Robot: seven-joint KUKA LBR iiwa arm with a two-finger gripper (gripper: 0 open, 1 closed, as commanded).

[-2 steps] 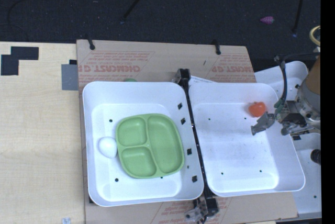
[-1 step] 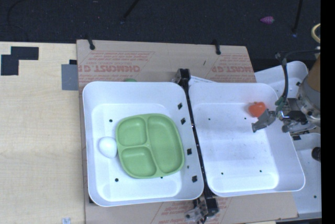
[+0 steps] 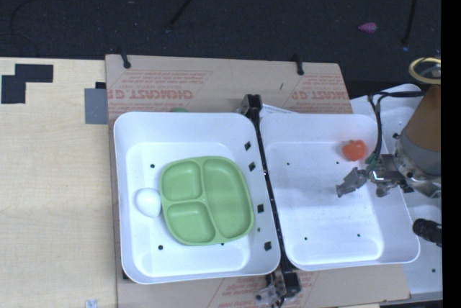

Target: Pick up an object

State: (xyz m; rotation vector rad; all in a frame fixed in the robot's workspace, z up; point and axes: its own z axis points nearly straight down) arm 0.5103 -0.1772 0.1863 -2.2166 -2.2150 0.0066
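A small red-orange object [image 3: 353,150] lies in the right bin [image 3: 317,256], near its far right corner. My gripper [image 3: 366,184] hangs low over the right side of that bin, just in front of the red-orange object and apart from it. It is open, with nothing between its fingers. In the left bin [image 3: 137,134] a green divided plate [image 3: 205,200] lies flat, and a white egg-shaped object [image 3: 148,201] rests against the plate's left edge.
A black divider [image 3: 263,184] runs between the two bins. The bins sit on a cardboard sheet [image 3: 216,87] on a light wooden bench [image 3: 50,184]. The arm's orange band [image 3: 432,119] and cables stand at the right edge.
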